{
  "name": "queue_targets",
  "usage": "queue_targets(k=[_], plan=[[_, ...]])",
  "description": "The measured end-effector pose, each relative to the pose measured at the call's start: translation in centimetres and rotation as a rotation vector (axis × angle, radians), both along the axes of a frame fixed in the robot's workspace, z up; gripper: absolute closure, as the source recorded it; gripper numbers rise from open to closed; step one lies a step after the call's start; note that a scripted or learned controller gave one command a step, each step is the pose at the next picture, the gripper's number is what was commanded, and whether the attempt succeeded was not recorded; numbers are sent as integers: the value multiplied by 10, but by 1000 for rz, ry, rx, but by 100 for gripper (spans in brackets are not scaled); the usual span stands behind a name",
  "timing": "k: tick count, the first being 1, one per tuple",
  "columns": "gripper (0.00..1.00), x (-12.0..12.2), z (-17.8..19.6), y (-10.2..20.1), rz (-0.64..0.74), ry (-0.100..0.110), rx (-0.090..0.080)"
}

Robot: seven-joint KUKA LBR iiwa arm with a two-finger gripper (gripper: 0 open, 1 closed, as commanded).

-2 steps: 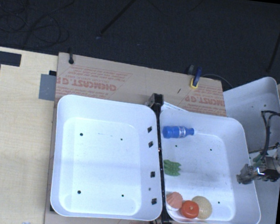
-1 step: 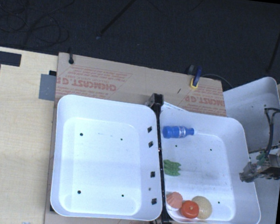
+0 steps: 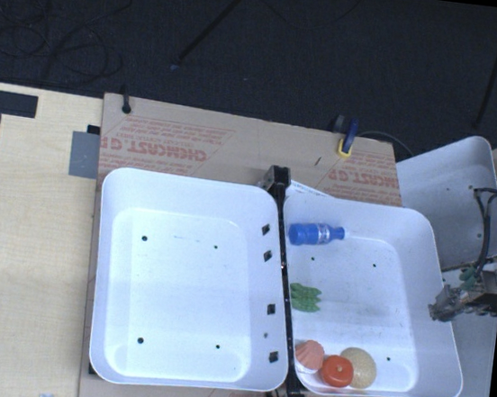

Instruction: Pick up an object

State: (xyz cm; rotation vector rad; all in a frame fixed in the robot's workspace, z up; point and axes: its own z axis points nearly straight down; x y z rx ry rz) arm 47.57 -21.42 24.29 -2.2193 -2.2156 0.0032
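Blue bottle (image 3: 315,235) lies on its side near the right bin (image 3: 425,235)'s far wall, free to take; you can't tell the gripper (image 3: 452,304)'s state beside that bin's right rim.

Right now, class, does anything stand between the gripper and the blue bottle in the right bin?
Nothing visible does. The gripper sits outside the right bin, by its right wall. The blue bottle lies near the far left corner, with bare floor between; only the wall must be crossed.
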Motion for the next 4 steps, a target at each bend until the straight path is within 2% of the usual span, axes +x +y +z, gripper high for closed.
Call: queue_targets(k=[4], plan=[[100, 0, 37, -2, 13, 6, 3]])
